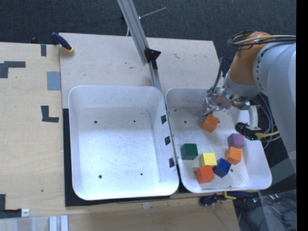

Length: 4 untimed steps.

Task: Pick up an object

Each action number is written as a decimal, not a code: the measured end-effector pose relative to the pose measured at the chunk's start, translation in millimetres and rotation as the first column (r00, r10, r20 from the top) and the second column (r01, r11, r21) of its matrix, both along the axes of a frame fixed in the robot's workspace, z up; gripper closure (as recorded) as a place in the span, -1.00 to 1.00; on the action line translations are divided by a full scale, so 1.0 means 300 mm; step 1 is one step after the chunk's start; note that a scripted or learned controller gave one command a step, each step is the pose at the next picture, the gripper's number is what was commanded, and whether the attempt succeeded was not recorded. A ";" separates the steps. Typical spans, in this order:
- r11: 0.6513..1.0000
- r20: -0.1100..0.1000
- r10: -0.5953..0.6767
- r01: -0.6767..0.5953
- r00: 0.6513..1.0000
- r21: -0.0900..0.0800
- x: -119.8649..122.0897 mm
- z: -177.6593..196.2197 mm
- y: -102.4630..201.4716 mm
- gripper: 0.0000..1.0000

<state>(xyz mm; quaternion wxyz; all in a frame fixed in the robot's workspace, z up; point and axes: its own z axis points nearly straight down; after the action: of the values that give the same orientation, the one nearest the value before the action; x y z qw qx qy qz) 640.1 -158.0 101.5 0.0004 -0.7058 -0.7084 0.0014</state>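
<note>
Gripper (pixel 211 110) over right bin (pixel 179 100), fingers closed on orange block (pixel 210 123), which hangs tilted just below them. At 5 o'clock of it: purple block (pixel 236 139), green block (pixel 189 151), yellow block (pixel 208 159), blue block (pixel 222 167).

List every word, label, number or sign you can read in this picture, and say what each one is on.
None can be read.
The coloured blocks, such as the orange block below the gripper, show plain faces.
The dark tape pieces on the wooden bench form angular shapes, not letters.
The small black marks along the left bin rim facing the right bin are too small to read.
</note>
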 end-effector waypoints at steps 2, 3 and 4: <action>1.000 0.007 -0.001 0.001 1.000 0.000 0.003 0.313 -0.028 1.00; 1.000 0.007 -0.001 0.001 1.000 0.000 0.007 0.457 -0.026 1.00; 1.000 0.000 0.003 -0.003 1.000 0.003 0.016 0.421 0.170 1.00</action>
<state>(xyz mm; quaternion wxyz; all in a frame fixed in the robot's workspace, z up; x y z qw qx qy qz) 644.9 -107.1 227.7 0.0013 -0.7048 -0.7094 0.0001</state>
